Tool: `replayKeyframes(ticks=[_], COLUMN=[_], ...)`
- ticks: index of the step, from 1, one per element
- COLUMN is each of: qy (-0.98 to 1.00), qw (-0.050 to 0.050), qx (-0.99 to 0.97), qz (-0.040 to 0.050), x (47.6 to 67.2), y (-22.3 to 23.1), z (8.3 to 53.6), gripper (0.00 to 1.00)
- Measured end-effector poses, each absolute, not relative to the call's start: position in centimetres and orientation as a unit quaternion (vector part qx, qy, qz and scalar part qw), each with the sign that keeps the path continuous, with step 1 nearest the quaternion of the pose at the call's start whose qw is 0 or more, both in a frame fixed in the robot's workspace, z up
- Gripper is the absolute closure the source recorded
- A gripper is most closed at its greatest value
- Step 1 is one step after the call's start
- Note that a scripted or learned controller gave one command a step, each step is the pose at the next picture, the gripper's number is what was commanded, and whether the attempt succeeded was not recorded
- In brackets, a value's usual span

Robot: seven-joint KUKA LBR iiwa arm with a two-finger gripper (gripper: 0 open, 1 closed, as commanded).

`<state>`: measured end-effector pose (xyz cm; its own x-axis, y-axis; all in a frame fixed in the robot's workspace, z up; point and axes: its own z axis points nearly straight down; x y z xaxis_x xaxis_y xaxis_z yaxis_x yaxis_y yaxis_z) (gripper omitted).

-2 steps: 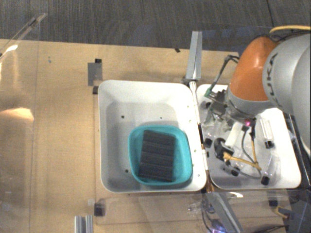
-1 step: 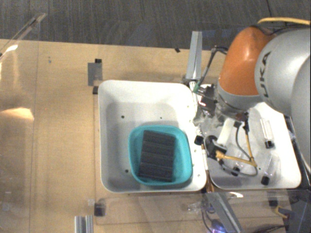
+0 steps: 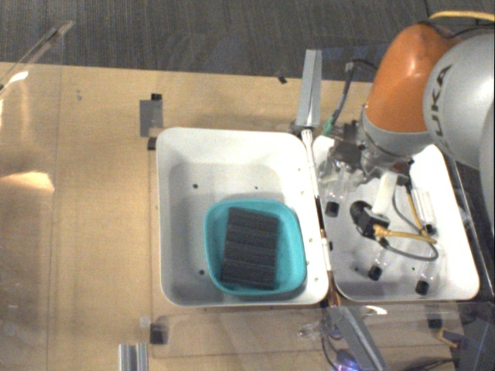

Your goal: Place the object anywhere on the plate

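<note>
- A dark ridged block [image 3: 250, 247] lies flat on a teal plate [image 3: 292, 234], roughly at the plate's centre, its ribs running from 9 to 3 o'clock.
- The plate sits in the left white bin [image 3: 172, 207], pushed toward the bin's 5 o'clock corner and close against the wall there.
- The grey arm with its orange band [image 3: 402, 68] enters from 2 o'clock and hangs over the right white bin [image 3: 458, 273].
- The gripper [image 3: 340, 178] is over that bin's 10 o'clock corner, just beside the wall the two bins share, and well apart from the block.
- Whether the gripper is wide or narrow cannot be told from this angle; nothing is seen held in it.
- Two small dark pieces [image 3: 374, 271] rest near the right bin's 6 o'clock edge.
</note>
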<state>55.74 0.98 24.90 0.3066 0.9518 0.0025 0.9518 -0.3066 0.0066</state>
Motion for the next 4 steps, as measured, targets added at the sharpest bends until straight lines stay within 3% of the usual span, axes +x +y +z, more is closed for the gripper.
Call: replayKeyframes(ticks=[1,2,3,4], qy=[0.623,0.685,0.685,0.656], qw=[0.001,0.001,0.000,0.002], qx=[0.782,0.729,0.729,0.755], qz=[0.0024,0.0012,0.0014,0.0027], x=[48.8,53.8,53.8,52.8], y=[4.4,6.9,6.9,1.4], z=[27.2,18.6,18.6,25.1], gripper=[1.00,1.00,0.00,0.00])
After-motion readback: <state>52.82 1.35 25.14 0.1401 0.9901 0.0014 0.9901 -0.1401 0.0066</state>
